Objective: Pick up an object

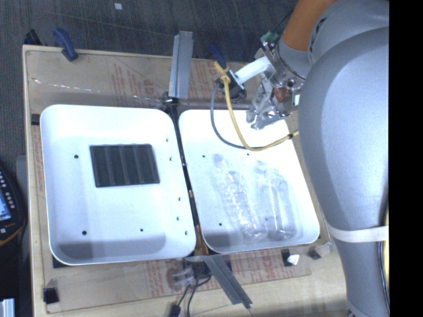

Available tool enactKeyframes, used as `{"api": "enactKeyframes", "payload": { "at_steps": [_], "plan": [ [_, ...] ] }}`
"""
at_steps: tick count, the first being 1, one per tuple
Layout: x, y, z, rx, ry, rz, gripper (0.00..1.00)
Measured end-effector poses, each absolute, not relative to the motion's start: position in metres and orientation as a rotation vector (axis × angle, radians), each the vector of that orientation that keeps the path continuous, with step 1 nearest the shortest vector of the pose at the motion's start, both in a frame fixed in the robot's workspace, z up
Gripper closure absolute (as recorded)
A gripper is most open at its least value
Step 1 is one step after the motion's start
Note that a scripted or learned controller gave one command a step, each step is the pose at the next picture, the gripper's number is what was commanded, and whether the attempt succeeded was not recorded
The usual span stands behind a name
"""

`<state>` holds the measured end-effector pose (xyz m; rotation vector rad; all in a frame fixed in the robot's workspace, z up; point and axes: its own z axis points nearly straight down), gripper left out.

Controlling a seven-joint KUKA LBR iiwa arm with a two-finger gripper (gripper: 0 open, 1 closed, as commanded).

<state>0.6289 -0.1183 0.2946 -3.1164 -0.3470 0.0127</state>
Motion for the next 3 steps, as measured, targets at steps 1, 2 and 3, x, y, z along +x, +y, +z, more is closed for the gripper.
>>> {"api": "enactKeyframes", "payload": {
  "at_steps": [1, 2, 3],
  "plan": [
    [0.63, -0.115, 0.303, -3.112, -0.365, 0.015, 1.0],
    [0.63, -0.113, 0.312, -3.108, -0.383, 0.017, 1.0],
    [0.624, -0.062, 0.306, -3.08, -0.596, 0.01, 1.0]
  ]
}}
